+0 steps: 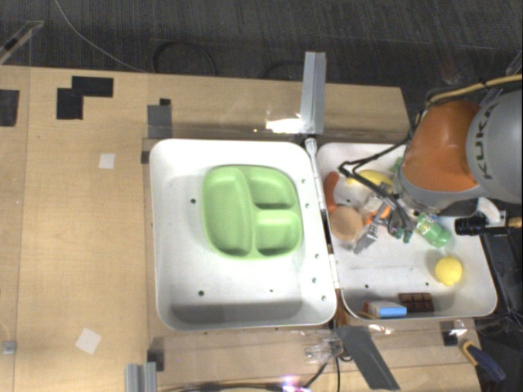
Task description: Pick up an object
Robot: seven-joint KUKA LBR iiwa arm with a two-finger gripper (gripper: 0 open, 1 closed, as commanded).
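Gripper (369, 235) hung low over the right bin (474, 305), just beside a tan egg-shaped object (346, 221); whether it gripped anything could not be told. A yellow ball (448, 270) lay apart. A green divided tray (249, 210) sat in the left bin (176, 243).

The wooden bench (73, 243) bears black tape patches (82, 95) at its far left and two small pale squares (107, 161) further down. The left white bin (176, 300) holds an upturned green divided tray (249, 209), which lies toward the bin's far side with bare floor in front of it. A grey metal post (314, 92) stands at the far end of the seam between the two bins, and dark carpet (204, 15) with a thin cable (82, 31) lies beyond the bench.
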